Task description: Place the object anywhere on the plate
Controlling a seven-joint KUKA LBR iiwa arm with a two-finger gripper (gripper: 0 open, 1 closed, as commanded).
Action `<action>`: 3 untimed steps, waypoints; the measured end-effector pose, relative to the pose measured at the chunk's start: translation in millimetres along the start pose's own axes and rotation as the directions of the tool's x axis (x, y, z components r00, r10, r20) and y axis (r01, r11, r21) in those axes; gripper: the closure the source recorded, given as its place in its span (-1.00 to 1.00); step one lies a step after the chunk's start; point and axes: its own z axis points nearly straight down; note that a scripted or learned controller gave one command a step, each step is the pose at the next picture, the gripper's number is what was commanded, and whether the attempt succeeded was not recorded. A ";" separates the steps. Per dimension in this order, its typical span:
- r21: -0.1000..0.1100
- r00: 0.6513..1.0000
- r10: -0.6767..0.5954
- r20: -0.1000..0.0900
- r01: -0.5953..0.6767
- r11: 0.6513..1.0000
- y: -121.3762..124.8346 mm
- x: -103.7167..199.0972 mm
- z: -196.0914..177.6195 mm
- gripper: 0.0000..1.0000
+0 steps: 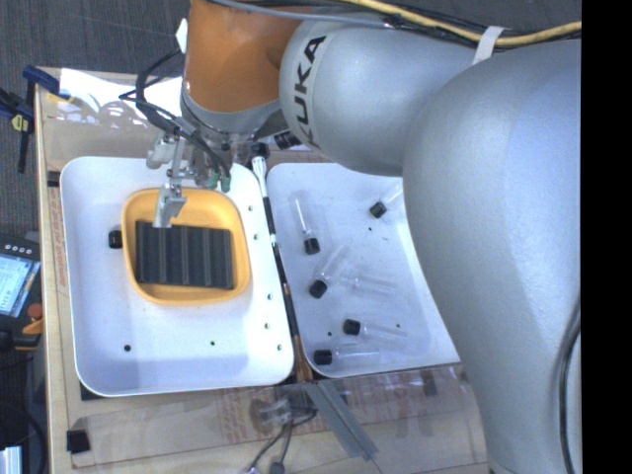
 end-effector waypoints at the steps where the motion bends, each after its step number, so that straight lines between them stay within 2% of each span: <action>1: 0.001 1.000 0.029 -0.004 -0.029 1.000 43.7 7.4 26.6 -1.00; 2: 0.000 0.982 -0.191 -0.006 0.191 0.982 13.5 59.4 16.7 -1.00; 3: 0.000 0.999 -0.046 -0.002 0.046 0.999 53.6 25.6 39.6 -1.00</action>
